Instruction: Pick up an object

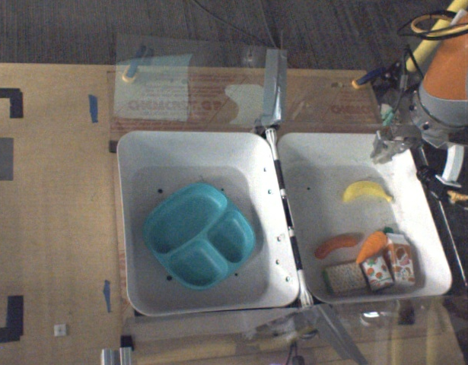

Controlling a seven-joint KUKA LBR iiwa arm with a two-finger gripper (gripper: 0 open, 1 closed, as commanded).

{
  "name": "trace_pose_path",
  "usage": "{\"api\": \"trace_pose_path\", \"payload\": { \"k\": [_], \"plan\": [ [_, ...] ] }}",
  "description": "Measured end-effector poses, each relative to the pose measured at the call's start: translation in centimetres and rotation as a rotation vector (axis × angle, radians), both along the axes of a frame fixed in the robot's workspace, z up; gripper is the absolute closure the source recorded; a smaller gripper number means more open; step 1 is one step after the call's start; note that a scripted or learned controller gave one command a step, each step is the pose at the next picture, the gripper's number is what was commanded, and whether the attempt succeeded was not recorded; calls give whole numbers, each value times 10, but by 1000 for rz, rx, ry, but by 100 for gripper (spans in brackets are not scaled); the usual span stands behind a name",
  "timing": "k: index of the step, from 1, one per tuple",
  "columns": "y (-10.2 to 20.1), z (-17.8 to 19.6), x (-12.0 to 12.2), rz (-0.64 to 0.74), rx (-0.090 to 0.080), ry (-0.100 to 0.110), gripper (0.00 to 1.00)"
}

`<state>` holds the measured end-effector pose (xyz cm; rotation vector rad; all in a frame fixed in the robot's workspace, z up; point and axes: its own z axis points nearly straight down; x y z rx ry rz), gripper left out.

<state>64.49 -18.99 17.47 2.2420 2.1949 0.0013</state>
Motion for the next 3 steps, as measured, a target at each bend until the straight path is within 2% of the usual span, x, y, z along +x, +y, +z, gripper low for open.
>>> {"api": "trace_pose_path", "payload": {
  "k": [1,2,3],
  "plan": [
    [2,-1,0,2,1,2,0],
    [-2,-88,-21,33,0,-1,0],
    [-1,-76,-20,36,-2,-6,100]
  ]
}}
